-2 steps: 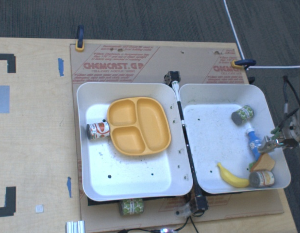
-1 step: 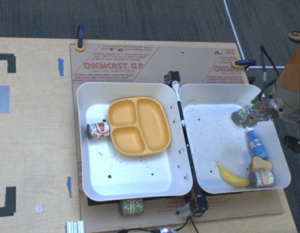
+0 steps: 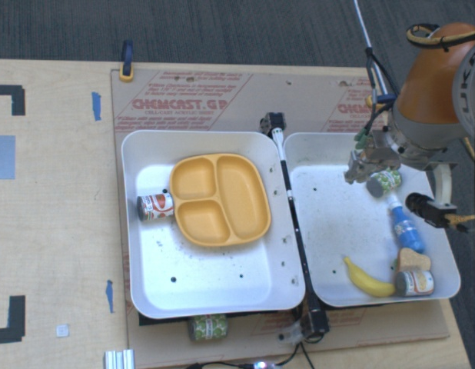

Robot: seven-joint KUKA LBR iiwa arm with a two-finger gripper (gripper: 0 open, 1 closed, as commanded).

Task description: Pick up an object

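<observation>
My gripper point(image 3: 368, 167) hangs over the far right part of the right bin point(image 3: 330, 206), below the arm's orange band. A small can with a green and white label point(image 3: 386, 181) lies right beside and partly under it; I cannot tell whether they touch. Also in the right bin are a blue plastic bottle point(image 3: 406, 229), a yellow banana point(image 3: 368, 280), a small tan object point(image 3: 414, 260) and a silver can point(image 3: 415, 284) in the near right corner.
The left bin point(image 3: 214, 283) holds a yellow divided plate point(image 3: 220, 198) and a red-labelled can point(image 3: 155, 205) at its left wall. A green can point(image 3: 210, 327) lies on the bench in front of the left bin. A black divider bar point(image 3: 290, 206) runs between the bins.
</observation>
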